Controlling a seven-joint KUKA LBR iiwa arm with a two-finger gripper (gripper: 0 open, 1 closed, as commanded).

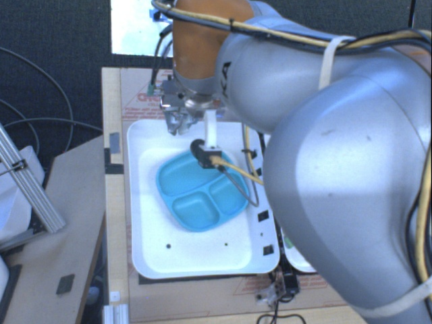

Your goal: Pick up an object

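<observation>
A grey arm (337,147) reaches in from the right and covers most of the right bin (297,262), with only a sliver of rim showing. Its orange band (202,25) sits above the wrist, and the wrist points down over the far end of the left bin (196,262). The gripper (177,123) hangs just above the bin's far rim; whether it is released or clenched cannot be told, and nothing shows in it. A blue tray (199,194) with three compartments lies flat in the middle of the left bin, just nearer the camera than the gripper. To pick it up well, the gripper likely needs to move towards the tray's far rim and pinch that thin edge, since the flat floor gives no hold
</observation>
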